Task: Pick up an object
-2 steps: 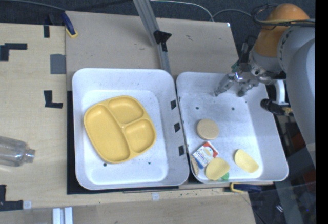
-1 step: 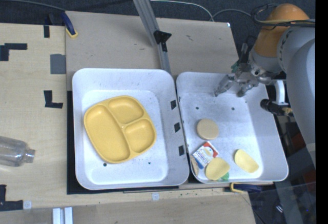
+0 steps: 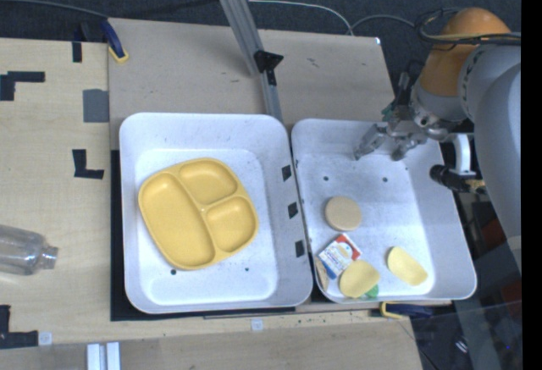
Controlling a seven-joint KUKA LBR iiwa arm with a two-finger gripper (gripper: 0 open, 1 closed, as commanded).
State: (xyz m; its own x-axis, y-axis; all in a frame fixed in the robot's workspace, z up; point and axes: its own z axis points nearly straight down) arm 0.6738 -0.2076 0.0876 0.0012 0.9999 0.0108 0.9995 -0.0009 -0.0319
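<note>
My gripper (image 3: 383, 146) hangs open and empty at the right bin's (image 3: 440, 271) far edge; the round tan cookie (image 3: 343, 212) looks light, stiff, best pinched across its sides.

robot lab (bench (image 3: 212, 72), white bins (image 3: 135, 190))

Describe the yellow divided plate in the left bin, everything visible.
The yellow divided plate looks like matte moulded plastic, rounded in outline, with three compartments: one long one on its left side and two smaller ones on its right, split by raised ridges. It lies flat, right side up, turned at a slant to the bin's walls, on the floor of the left bin, left of centre. All three compartments look bare, and only the bin floor touches it.
</note>
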